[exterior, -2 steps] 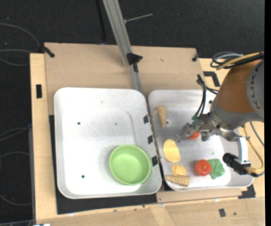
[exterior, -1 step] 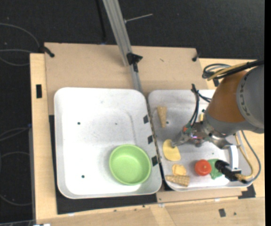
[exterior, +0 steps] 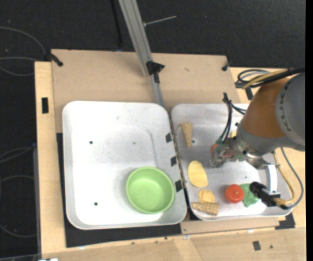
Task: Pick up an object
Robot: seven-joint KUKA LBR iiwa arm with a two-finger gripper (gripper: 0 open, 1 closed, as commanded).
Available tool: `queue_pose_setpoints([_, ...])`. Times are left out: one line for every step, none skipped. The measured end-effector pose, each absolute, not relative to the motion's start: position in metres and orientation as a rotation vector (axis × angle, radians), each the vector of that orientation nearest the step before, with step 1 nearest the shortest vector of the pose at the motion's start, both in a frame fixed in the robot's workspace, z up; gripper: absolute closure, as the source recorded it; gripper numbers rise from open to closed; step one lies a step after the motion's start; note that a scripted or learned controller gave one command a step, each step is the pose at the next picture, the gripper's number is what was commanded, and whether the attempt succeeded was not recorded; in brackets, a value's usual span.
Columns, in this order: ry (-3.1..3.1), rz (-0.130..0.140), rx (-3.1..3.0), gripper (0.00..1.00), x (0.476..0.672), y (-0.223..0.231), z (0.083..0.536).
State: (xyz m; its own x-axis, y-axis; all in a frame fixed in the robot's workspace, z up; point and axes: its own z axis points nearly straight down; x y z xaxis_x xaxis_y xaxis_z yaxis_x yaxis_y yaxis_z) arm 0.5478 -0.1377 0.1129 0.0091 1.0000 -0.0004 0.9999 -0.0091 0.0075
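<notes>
Hanging low over the middle of the right bin [exterior: 200,113], the gripper [exterior: 220,155], reached in from the right under the grey-and-orange arm [exterior: 265,121]. Impossible to tell from this angle whether spread or pressed together, with the wrist covering most of it; nothing visibly pinched.

Nearest pickable piece: a yellow oval chip [exterior: 198,173], lying on the bin floor just down and to the left of the gripper, long axis running roughly up-down in the view, slightly tilted. Close below that, a small yellow cube [exterior: 206,195] and a waffle-like wedge [exterior: 206,207] at the near rim. Further along the same rim, toward the arm's side, a red tomato [exterior: 233,193] touching a green piece [exterior: 249,196]. Up and left, a tan cone [exterior: 187,133] near the dividing wall.

Well apart, in the left bin [exterior: 102,135], a green bowl [exterior: 150,190].

Probably a short shift down-left needed, closing across the chip's short width.
</notes>
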Motion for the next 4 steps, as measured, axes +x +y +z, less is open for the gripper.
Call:
queue_pose_setpoints([2.223, 0.007, 2.212, 1.00, 0.555, -0.129, 0.166])
queue_pose_setpoints([2.222, 0.006, 2.213, 1.00, 0.562, -0.135, 0.212])
queue_pose_setpoints([2.228, 0.002, 2.213, 1.00, 0.563, -0.135, 0.213])
queue_pose_setpoints([2.230, 0.005, 2.211, 1.00, 0.584, -0.087, 0.228])
